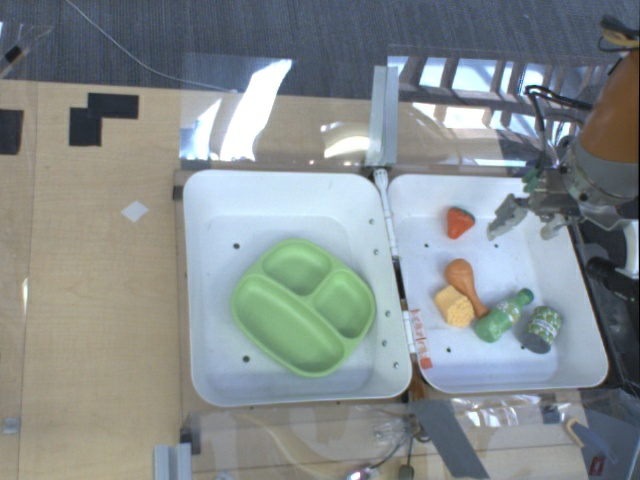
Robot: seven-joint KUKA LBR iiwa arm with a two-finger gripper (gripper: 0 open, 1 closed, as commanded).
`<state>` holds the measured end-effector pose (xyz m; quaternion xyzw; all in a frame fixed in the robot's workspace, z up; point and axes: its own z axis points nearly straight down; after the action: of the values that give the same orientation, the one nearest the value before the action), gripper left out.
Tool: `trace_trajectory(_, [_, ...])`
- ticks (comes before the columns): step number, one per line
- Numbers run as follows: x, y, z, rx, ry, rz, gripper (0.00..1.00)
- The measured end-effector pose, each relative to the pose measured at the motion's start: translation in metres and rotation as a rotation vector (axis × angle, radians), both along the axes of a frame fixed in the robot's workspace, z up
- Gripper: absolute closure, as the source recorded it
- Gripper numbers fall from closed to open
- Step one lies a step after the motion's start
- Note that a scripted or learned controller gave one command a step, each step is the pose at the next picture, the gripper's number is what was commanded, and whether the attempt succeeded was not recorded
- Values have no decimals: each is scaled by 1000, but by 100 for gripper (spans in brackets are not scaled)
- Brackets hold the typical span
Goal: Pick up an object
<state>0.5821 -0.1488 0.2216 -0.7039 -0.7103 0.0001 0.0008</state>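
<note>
— Two white bins sit side by side on the bench. What's in the left bin (210,268)?

— One green divided plate (304,306), three compartments, lying flat near the middle. Glare off the clear panels behind the bins washes out whatever lies past the far rim.

— And the right bin (570,368)?

— Five small things. Farthest back, a red-orange piece (459,221), maybe a toy strawberry or pepper; too small to tell. Nearer the middle, an orange-and-yellow toy (458,292) shaped like a drumstick, its yellow end toward the front. Touching or just beside it on the right, a small green bottle (501,317) lying tilted. Beside that, a green-patterned can (542,327) with a grey end; its label can't be read.

— Where's the arm?

— It enters at the right edge, mostly cut off by the frame; the orange band and grey wrist show. The gripper (527,221) hangs over the back right part of the right bin, its two fingers spread apart with nothing between them.

— Closest object to it?

— The red-orange piece, to the left of the fingertips and apart from them. The drumstick, bottle and can lie toward the bin's front, well clear of the fingers.
</note>
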Motion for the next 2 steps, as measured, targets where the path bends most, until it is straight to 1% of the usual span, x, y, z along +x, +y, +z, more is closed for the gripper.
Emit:
trace_trajectory(1, [34,16,-98,0,0,1,0])
trace_trajectory(2, [-34,24,-130,-2,-22,-4,0])
